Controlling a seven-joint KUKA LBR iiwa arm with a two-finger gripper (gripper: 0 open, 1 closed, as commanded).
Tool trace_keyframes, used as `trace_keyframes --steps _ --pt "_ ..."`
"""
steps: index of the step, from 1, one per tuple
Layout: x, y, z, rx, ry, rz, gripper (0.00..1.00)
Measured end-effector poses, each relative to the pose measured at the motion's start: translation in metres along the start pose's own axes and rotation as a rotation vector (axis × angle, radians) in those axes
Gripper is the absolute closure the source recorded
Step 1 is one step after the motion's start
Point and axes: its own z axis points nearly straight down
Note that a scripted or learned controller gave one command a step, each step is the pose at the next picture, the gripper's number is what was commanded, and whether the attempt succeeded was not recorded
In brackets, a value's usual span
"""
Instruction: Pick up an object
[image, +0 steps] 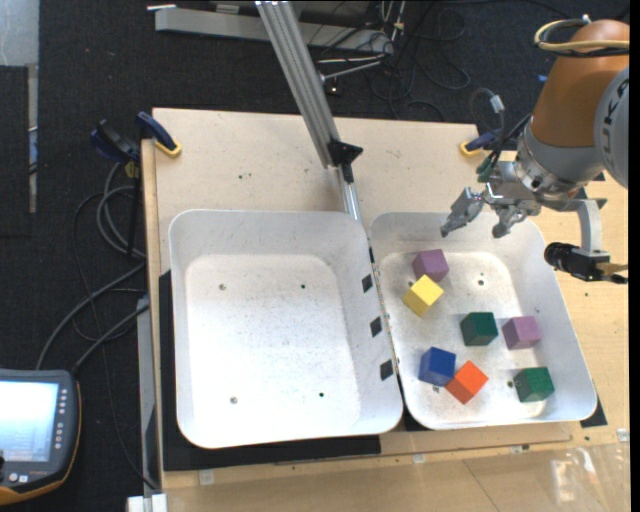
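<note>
Hovering above the far edge of the right bin (560, 300), the gripper (482, 216) had its fingers spread apart with nothing between them — by the look of it, no pick had been made yet. Every candidate lay in that bin: two purple cubes (431, 264), a yellow cube (424, 293), two green cubes (479, 327), a blue cube (437, 365) touching an orange cube (467, 381). Beside it sat the left bin (190, 300).

Two bins sit side by side on the bench (260, 160); the left bin (265, 320) adjoins the right bin (560, 330); seven blocks (479, 327) lie scattered in the right one; the gripper (483, 218) hangs above its far edge.
</note>
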Motion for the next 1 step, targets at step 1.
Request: trace_keyframes --steps 1 --pt "0.0001 0.0009 -0.0031 -0.005 -0.001 -0.001 0.0"
